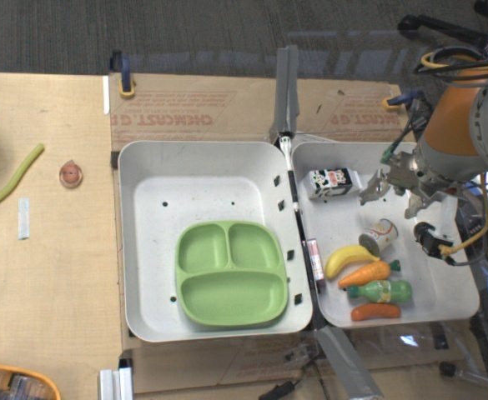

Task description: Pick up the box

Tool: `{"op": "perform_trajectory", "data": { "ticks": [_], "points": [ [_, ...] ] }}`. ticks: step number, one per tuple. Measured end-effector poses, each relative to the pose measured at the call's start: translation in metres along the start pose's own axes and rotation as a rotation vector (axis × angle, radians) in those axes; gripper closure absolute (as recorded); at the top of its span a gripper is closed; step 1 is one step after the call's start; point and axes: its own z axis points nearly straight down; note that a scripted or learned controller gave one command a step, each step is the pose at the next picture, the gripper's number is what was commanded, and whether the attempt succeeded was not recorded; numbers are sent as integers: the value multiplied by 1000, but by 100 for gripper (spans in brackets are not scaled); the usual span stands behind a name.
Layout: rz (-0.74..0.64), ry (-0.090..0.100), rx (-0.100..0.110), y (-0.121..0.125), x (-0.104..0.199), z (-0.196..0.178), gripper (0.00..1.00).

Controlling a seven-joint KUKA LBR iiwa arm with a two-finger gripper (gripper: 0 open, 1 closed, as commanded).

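The box (330,182) is a small black-and-white carton lying in the far left part of the right bin (452,307), close to the divider. My gripper (391,201) hangs over the same bin, to the right of the box and a short way apart from it. Its two fingers are spread open, and nothing sits between them. The grey arm with its orange band (454,123) comes in from the right, above the bin's far right corner.
A small can (379,236), a banana (351,259), a carrot (365,273), a green bottle (382,292) and a red pepper (375,312) lie in the near half of the right bin. A green divided plate (231,273) lies in the left bin (143,223).
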Motion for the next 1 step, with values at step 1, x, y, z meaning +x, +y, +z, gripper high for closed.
{"op": "perform_trajectory", "data": {
  "ticks": [1],
  "points": [
    [13,1,3,-37,-8,34,0]
  ]
}}
